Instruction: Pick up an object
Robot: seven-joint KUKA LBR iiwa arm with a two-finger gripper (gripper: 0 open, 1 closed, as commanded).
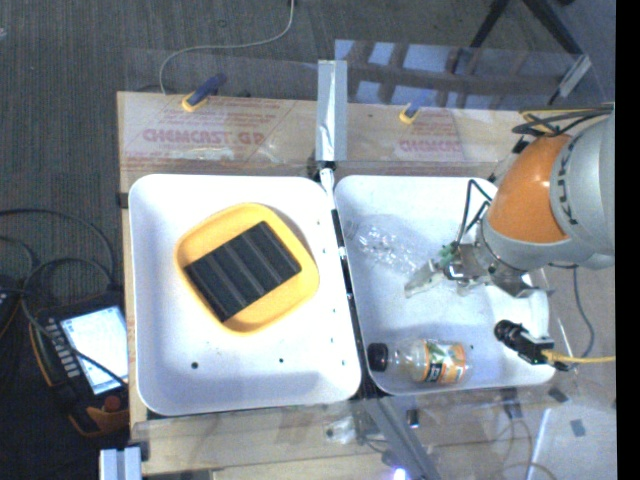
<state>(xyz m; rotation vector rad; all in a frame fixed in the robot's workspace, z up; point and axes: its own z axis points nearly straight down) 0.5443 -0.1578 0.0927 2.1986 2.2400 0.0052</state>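
While the arm [560, 203] reaches over the right bin [400, 193], its gripper [440, 268] hangs low, and I cannot tell how it is set. One bottle [425, 360] with a label too small to read lies near the front. One crinkly clear wrapper [385, 243] lies close by. One yellow dish [250, 266] sits in the left bin [160, 368]. Faint red writing on the board [200, 133] is not readable.

Two shallow bins of smooth, glossy white plastic: left bin [160, 358], right bin [400, 323]. In the left, a yellow tray [205, 243] of shiny moulded plastic with a matt black ribbed insert [244, 267]. At lower centre, a clear glossy plastic bottle [425, 360]. Crinkled transparent film [385, 243] nearby. Glossy orange band [527, 203] at right. Bare matt wooden bench [240, 133].
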